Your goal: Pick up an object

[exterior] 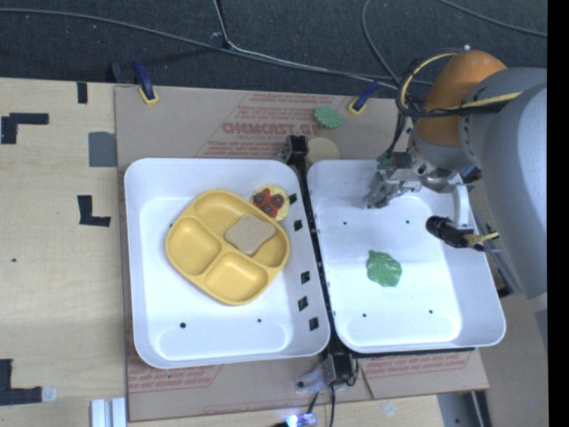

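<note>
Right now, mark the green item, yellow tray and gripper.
green item [384, 269], camera view, middle of its top, in the right bin.
yellow tray [189, 239], camera view, bare left compartment, in the left bin.
gripper [380, 194], camera view, at its fingertips.

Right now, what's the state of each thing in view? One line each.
gripper: over the right bin's far end, nothing visibly held
green leafy item: lying loose on the right bin floor, apart from the gripper
yellow divided plate: flat in the left bin
toast slice: lying in a plate compartment
red-topped item: resting at the plate's far edge
</note>
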You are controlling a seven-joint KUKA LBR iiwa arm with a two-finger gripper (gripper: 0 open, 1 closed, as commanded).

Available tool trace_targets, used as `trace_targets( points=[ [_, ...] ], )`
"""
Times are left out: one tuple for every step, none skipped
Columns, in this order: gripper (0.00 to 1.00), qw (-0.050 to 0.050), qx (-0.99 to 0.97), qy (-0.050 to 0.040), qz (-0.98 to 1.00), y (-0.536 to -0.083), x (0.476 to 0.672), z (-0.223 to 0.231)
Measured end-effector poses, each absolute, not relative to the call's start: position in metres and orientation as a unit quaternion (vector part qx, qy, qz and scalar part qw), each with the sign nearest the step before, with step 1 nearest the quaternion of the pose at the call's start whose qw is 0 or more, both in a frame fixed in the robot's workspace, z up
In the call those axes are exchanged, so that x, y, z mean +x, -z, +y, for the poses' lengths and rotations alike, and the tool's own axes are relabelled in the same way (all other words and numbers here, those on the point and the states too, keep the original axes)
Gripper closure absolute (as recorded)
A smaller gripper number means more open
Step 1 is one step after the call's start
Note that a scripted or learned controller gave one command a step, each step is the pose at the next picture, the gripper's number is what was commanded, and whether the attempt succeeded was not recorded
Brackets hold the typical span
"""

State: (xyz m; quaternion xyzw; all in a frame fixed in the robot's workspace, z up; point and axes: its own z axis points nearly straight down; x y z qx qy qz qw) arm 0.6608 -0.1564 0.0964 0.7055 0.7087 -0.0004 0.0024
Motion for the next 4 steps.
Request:
trace_targets(
  points=[
    [1.0, 0.001, 0.707, -0.0009, 0.708, -0.14, 0.658, -0.157],
    [1.0, 0.002, 0.706, -0.0011, 0.708, -0.188, 0.666, -0.163],
    [1.0, 0.002, 0.706, -0.0014, 0.708, -0.253, 0.666, -0.161],
    [1.0, 0.0, 0.707, 0.0, 0.708, -0.259, 0.666, -0.16]
  ],
)
